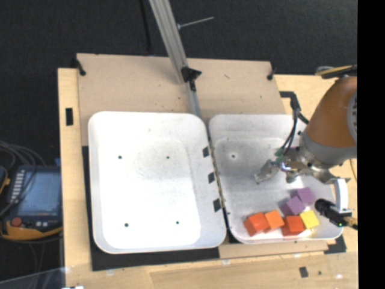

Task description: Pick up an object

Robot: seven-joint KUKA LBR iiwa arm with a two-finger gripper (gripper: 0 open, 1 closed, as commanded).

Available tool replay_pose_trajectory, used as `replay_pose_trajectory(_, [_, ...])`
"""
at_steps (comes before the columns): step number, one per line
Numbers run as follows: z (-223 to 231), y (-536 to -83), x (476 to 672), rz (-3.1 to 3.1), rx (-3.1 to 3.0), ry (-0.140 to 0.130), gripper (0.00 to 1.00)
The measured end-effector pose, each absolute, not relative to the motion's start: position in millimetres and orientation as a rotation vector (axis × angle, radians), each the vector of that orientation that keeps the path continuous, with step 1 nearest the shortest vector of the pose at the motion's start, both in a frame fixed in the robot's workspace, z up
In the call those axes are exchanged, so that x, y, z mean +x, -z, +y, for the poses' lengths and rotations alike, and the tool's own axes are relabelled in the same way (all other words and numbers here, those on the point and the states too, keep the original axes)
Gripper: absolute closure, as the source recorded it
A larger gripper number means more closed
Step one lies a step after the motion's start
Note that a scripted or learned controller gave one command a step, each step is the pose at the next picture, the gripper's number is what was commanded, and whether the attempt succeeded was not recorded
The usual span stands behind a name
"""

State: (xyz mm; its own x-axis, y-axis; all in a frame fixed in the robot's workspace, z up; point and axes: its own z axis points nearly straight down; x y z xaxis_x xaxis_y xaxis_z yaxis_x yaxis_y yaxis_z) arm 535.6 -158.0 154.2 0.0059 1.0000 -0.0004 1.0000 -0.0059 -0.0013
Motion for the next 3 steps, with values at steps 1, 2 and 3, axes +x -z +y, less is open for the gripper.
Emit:
replay_pose_trajectory(1, [-159.0,-101.7,534.8,-2.217,-2.223,-0.005,0.00])
replay_pose_trajectory(2, [-160.1,-115.8,537.1,-2.213,-2.236,0.005,1.00])
replay_pose_trajectory(3, [-167.7,-174.9,546.1,-2.230,-2.224,0.005,1.00])
